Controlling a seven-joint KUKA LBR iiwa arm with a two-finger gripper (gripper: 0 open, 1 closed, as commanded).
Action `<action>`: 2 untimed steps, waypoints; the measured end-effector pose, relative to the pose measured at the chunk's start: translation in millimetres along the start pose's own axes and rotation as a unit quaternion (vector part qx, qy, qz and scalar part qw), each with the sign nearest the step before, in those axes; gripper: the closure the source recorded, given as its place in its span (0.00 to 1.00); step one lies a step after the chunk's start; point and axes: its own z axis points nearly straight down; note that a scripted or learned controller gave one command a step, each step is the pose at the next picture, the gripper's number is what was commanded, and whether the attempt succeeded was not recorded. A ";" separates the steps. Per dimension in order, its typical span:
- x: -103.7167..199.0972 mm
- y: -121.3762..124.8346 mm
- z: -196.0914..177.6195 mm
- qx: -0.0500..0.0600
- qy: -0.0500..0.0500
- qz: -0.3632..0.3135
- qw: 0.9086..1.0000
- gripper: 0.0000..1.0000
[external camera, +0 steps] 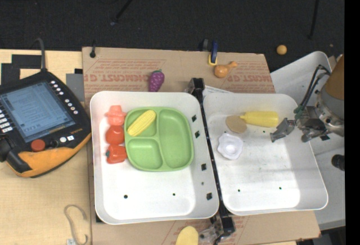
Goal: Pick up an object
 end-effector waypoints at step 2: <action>5.6 6.8 55.2 -0.004 0.000 -0.002 1.000 0.00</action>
